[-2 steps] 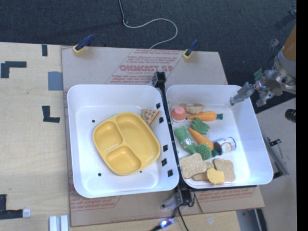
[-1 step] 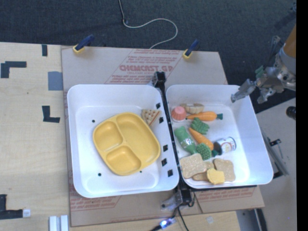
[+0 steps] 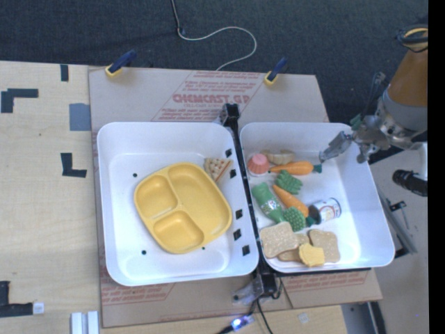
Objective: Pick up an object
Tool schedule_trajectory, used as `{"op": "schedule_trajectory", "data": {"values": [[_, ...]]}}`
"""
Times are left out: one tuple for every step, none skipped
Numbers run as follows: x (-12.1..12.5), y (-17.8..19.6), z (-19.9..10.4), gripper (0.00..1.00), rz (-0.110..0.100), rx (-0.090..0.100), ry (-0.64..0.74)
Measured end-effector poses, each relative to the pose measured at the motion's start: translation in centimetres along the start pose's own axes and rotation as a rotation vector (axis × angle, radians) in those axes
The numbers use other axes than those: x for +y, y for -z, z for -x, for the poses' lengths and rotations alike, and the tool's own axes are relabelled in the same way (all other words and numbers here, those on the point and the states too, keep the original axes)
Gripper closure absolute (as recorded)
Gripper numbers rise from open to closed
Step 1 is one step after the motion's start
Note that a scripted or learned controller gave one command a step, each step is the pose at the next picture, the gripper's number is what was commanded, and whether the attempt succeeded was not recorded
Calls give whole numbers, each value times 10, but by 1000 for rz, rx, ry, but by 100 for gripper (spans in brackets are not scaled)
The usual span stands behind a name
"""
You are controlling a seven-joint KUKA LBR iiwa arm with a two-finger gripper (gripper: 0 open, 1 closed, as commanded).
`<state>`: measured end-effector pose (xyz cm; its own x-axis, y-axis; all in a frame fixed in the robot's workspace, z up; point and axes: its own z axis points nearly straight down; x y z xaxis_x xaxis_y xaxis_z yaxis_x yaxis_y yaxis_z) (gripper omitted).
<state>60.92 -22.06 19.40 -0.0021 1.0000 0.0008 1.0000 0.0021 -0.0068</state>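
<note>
Right bin (image 3: 361, 207) heaped with toy food: pink cup (image 3: 259, 163), orange carrot (image 3: 292, 168) lying flat, second carrot (image 3: 290, 200) slanted, green pieces, small can (image 3: 325, 209), bread slices (image 3: 279, 239) at front. Waffle piece (image 3: 217, 167) beside yellow divided plate (image 3: 182, 207) in left bin (image 3: 111, 207).

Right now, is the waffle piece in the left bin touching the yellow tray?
Touching. The camera view shows the waffle piece lying against the upper right rim of the yellow tray, with no white bin floor between them.

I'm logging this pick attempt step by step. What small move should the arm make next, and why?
Probably lower and ease left toward the carrot. The gripper sits over the right bin's upper right part with nothing between its fingers, and that carrot's tip lies just beside it, nearer than the other toy foods.
</note>
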Motion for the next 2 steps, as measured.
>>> {"op": "schedule_trajectory", "data": {"values": [[9,-54,-5,0,0,0,1],[9,-108,-7,0,2,-1,1]]}}
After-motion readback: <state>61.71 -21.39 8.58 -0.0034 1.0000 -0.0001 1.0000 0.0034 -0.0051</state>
